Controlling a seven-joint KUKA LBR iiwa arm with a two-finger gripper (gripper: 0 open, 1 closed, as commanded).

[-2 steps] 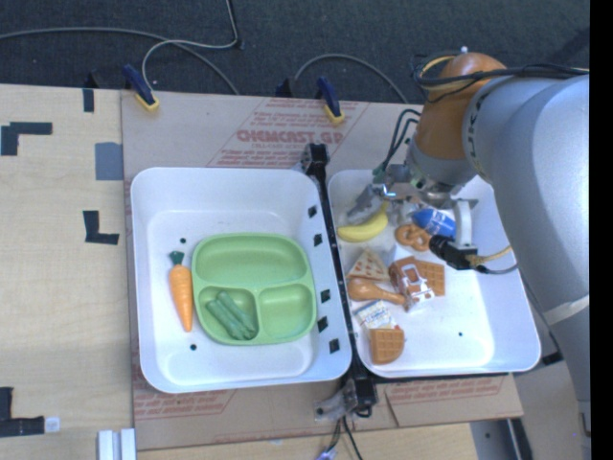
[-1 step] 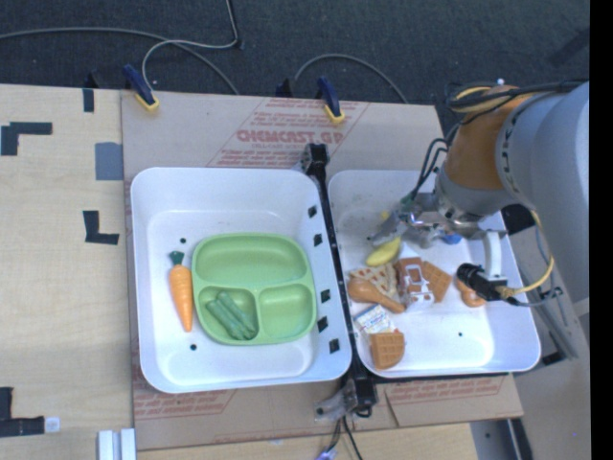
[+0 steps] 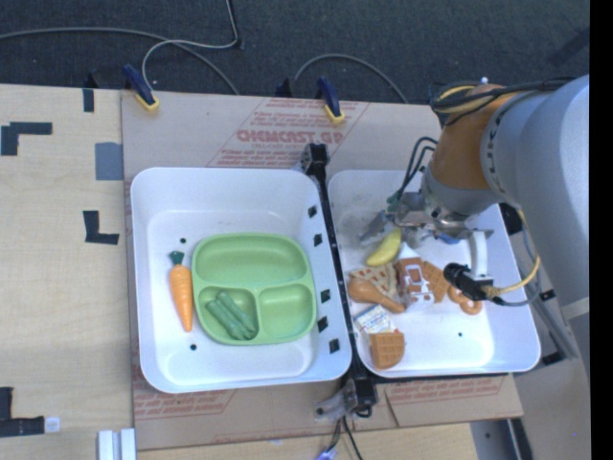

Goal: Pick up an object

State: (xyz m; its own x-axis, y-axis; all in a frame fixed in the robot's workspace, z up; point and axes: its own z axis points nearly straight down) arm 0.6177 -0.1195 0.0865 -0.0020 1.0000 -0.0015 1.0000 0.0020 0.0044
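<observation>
**What my counter carries**

My counter [image 3: 57, 286] is pale wood with dark tape marks. A cardboard sheet [image 3: 278, 132] lies on it, clipped by two blue-and-yellow clamps [image 3: 141, 86]. Two white bins [image 3: 158, 199] sit side by side on the cardboard.

Pincer [image 3: 414, 220] fingertips lost in clutter, spread unreadable. Arm [image 3: 536, 151] cut off by right edge, covering right bin [image 3: 498, 357] far corner. Small toys [image 3: 407, 284] piled, overlapping, kinds hard to tell.
</observation>
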